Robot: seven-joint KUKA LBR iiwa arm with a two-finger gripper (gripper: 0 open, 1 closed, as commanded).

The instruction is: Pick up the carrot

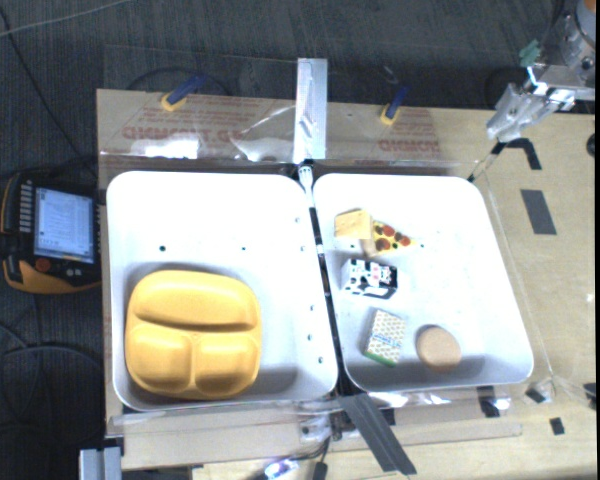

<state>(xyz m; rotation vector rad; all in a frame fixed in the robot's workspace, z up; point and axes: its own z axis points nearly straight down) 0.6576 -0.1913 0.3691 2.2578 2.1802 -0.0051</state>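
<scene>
A small orange and red piece, the only carrot-coloured thing, lies in the back part of the right bin. It touches a pale yellow block on its left and is too small to make out clearly. My gripper hangs at the top right, outside the right bin and beyond its far right corner, well away from the piece. Nothing shows in it.
The right bin also holds a black and white item, a patterned small box and a tan round disc. A large yellow loaf-shaped object fills the front of the left bin. A handheld pendant lies left of the bench.
</scene>
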